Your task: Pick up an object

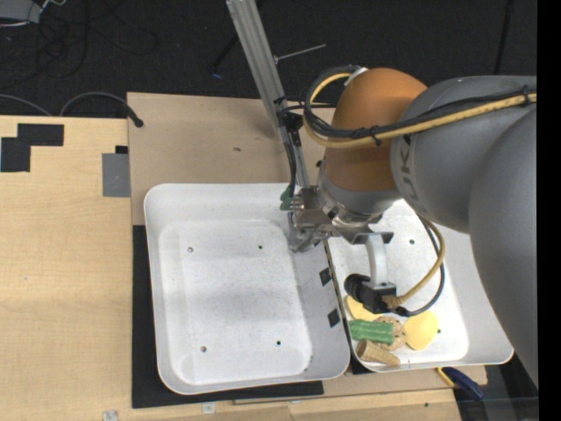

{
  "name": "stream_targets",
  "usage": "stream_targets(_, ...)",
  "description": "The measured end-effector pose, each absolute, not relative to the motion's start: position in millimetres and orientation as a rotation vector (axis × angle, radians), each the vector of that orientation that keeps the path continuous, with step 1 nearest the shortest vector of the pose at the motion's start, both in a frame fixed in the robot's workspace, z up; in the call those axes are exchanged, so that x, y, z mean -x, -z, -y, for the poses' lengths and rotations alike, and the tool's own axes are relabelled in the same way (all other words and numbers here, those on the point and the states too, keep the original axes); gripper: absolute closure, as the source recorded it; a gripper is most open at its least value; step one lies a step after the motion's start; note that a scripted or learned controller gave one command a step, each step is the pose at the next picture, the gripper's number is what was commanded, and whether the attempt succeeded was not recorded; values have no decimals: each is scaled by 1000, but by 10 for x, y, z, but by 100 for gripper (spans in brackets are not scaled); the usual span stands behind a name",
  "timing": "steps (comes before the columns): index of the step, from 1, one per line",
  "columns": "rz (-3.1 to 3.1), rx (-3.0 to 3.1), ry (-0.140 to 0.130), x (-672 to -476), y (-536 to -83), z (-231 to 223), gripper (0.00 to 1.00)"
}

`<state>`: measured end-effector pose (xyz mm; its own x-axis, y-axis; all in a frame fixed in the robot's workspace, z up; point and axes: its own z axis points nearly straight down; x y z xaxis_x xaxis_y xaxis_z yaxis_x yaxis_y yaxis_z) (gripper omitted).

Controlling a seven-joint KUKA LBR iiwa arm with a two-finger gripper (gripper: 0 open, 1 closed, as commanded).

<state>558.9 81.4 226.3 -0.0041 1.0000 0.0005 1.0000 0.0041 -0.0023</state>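
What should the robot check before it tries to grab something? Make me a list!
1. Things to pick: ok. A yellow round object, a green object and a tan piece lie in the right bin.
2. Gripper above one of them: not ok. The gripper sits by the edge between the bins, away from the pile.
3. Gripper free to grab: cannot tell.
4. Objects apart: not ok. They are bunched together, touching.
5. Clear view of the bin: not ok. The arm covers much of it.

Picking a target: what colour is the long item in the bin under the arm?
Green. The long item shows best in the camera view, beside a yellow piece.
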Motion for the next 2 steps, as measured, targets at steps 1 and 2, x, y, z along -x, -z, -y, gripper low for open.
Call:
stream_targets(1,2220,2218,-7,-5434,-2215,-910,100)
stream_targets(2,2217,2222,-5,-5440,-2218,-902,0)
